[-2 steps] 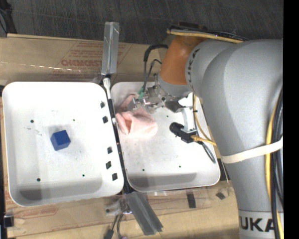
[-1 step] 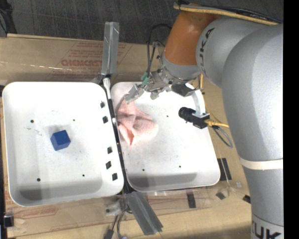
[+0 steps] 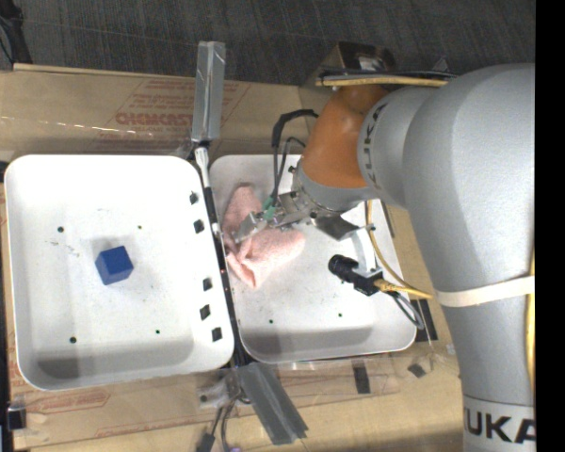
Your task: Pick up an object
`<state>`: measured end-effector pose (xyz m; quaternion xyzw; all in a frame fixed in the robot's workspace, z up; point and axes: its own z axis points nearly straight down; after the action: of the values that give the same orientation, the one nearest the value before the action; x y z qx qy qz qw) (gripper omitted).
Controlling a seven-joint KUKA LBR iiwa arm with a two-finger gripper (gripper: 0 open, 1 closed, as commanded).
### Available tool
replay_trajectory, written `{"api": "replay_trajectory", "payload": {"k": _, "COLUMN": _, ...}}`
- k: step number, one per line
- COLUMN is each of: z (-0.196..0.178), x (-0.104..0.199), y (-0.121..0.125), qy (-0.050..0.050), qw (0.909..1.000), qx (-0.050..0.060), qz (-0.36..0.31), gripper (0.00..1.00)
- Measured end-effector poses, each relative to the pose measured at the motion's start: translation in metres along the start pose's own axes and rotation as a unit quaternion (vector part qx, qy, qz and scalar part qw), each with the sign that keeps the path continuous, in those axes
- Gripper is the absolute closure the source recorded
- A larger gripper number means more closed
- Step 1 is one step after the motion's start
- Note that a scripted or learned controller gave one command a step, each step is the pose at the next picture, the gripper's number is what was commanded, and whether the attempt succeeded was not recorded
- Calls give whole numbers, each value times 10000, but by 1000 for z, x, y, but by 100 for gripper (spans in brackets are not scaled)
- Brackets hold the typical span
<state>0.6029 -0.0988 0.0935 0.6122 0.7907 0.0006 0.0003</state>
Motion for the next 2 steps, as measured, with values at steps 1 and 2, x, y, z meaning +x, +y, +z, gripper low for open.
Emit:
{"api": "replay_trajectory", "payload": {"k": 1, "z": -41, "x": -65, "y": 29, "qy": -6, "qw": 9998, "qx": 6, "qz": -194, "gripper": 0}}
{"api": "replay_trajectory", "payload": {"k": 2, "z": -1, "x": -54, "y": -7, "qy": -1, "qw": 9973, "qx": -1, "qz": -730, "gripper": 0}}
